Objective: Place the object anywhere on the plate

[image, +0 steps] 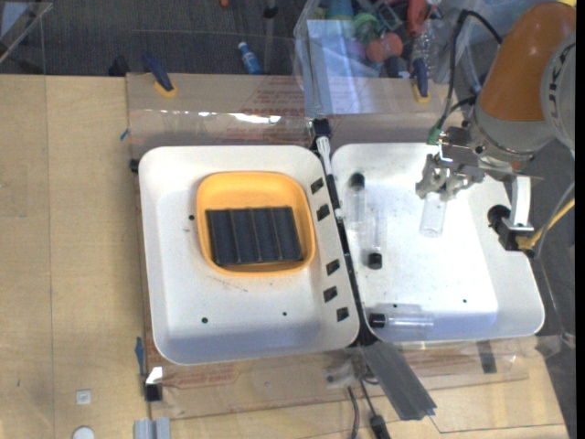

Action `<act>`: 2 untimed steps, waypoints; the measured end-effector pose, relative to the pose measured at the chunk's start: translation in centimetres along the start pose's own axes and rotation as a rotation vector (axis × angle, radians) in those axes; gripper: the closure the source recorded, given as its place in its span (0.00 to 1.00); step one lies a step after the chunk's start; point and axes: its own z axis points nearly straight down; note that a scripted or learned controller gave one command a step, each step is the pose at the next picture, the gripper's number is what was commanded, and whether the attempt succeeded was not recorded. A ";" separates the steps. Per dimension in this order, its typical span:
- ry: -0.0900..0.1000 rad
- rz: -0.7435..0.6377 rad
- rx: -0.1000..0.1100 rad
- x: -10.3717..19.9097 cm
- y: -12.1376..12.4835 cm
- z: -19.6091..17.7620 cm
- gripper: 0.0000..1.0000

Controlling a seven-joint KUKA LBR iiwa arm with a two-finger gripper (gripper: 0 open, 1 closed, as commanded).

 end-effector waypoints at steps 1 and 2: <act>0.000 -0.260 -0.004 3.2 4.4 1.5 1.00; 0.000 -0.260 -0.005 3.2 4.5 1.5 0.00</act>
